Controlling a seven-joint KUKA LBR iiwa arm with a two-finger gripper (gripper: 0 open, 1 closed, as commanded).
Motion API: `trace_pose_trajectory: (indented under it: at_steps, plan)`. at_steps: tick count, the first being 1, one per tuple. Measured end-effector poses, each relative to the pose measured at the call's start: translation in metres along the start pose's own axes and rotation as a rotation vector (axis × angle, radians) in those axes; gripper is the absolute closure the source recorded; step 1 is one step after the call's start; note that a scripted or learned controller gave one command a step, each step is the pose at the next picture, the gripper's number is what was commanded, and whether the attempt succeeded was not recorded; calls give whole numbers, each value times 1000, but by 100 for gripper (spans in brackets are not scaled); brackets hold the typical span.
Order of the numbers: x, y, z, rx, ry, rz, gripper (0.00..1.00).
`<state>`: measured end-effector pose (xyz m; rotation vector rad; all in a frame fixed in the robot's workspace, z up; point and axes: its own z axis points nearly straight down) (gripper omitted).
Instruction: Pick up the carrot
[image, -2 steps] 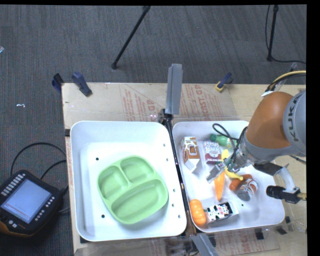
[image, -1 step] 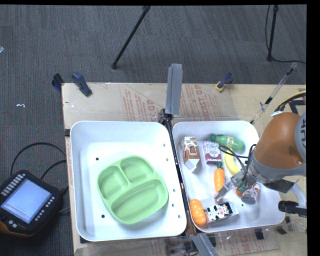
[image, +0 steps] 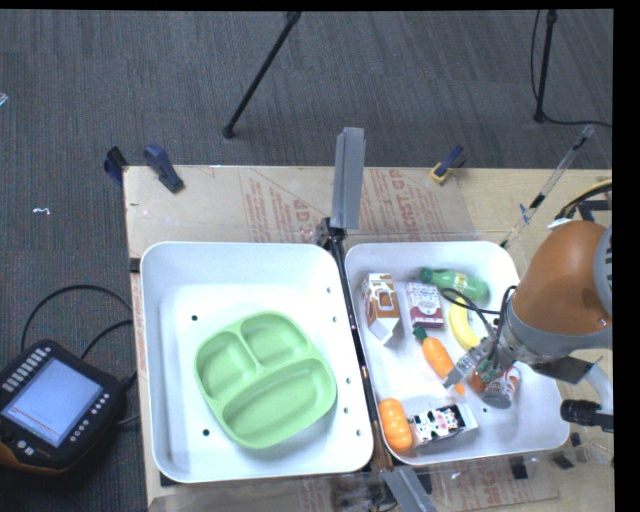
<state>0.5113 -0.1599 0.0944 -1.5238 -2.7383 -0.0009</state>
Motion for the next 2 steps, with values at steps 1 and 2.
trace_pose_trajectory:
  at_steps: [1,2]
  plan:
    - [-28,18,8,-2,-3,67,100]
    - [-1,39,-97,-3,-6,105,100]
